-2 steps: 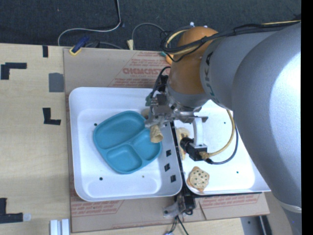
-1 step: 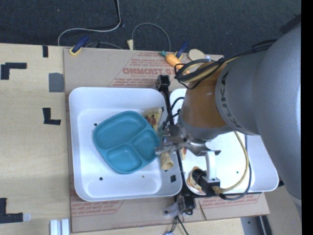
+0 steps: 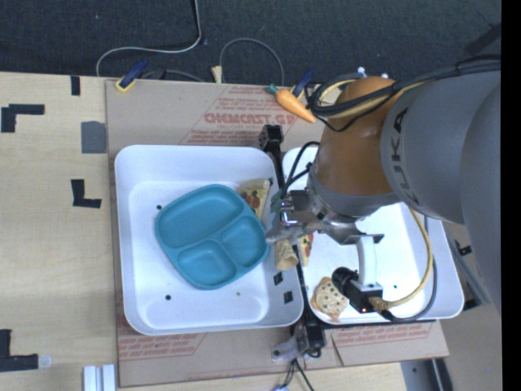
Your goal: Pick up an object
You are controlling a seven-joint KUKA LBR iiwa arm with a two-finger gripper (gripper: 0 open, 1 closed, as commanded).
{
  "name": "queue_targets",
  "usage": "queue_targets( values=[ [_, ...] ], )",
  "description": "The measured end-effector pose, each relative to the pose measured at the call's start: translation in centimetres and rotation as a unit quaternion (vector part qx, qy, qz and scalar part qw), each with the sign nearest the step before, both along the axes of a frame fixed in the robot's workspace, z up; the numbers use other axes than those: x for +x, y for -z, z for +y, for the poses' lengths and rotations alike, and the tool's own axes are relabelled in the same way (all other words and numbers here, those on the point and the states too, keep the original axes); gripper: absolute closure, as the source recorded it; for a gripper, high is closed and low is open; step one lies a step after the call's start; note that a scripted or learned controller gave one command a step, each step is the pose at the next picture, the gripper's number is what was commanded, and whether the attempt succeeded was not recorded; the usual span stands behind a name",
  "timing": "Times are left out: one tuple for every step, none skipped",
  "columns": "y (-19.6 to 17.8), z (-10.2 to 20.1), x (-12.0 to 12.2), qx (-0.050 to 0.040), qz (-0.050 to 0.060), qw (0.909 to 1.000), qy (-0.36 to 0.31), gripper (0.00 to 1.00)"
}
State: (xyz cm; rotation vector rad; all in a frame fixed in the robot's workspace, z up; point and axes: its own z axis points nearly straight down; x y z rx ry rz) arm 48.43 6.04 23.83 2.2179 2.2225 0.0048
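Note:
My gripper (image 3: 285, 218) hangs low over the wall between the two bins, at the right rim of the left bin (image 3: 134, 218). A blue divided plate (image 3: 213, 235) lies in the middle of the left bin, its right edge just left of the gripper. A tan wedge like a pizza slice (image 3: 256, 194) lies by the plate's upper right corner. Directly below the gripper sits a small tan and red item (image 3: 287, 255) on the bins' shared wall. A round cracker-like piece (image 3: 328, 297) rests at the front left of the right bin (image 3: 444, 300).
The grey arm with its orange band (image 3: 358, 145) covers most of the right bin. An orange carrot toy (image 3: 294, 104) lies on the cardboard behind the bins. Cables run across the cardboard's back edge.

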Motion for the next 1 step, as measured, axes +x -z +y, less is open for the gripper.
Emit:
queue_targets(
  values=[
    [0.23, -7.69, 0.93, -0.0024, 0.002, 1.0, 0.005, 1.0]
  ],
)
